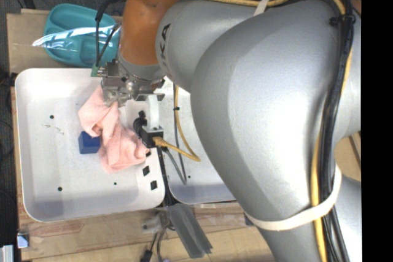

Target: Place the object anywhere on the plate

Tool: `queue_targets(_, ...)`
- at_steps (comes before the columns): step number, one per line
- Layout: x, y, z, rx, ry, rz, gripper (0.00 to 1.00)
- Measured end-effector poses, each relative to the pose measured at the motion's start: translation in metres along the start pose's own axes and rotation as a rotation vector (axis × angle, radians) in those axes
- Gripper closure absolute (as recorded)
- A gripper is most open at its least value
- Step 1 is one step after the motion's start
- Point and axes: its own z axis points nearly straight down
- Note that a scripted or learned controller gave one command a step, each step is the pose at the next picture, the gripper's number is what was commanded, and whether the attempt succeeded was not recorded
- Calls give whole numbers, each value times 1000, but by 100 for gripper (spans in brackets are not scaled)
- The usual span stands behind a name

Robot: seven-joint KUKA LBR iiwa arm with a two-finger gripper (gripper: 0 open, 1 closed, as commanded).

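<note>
A crumpled pink cloth (113, 135) lies in the left white bin (43, 187), toward its right side. A small blue block (89, 143) rests against the cloth's left edge. My gripper (115, 94) hangs over the cloth's upper end, right at or on the fabric. A teal plate (70, 24) sits beyond the bin's far left corner, with a shiny clear wrapper (61, 41) lying on its front.
The grey arm with its orange band (144, 27) covers most of the right bin (196, 190). Black cables and a yellow hose (175, 153) hang over the divide between the bins. The wooden bench edge (55, 229) runs along the front.
</note>
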Motion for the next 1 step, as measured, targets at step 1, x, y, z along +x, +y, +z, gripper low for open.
queue_targets(1,-19,-19,29,-1,1,16,100)
